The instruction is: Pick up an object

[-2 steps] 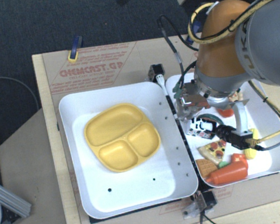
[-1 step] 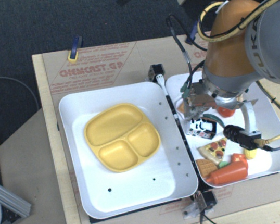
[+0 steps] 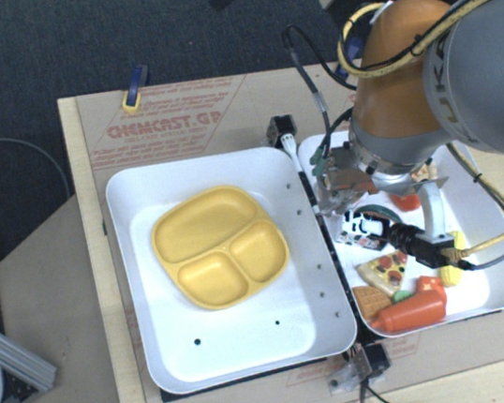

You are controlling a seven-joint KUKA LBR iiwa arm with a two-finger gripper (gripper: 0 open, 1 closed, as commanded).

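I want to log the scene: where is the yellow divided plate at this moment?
The yellow divided plate lies in the left white bin, slightly toward its far side, across the divider from the right bin where the arm works.

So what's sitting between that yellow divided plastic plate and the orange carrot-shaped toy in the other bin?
In the camera view, the two white bins' adjoining walls lie between the yellow divided plastic plate and the orange carrot-shaped toy, plus a tan cracker-like piece.
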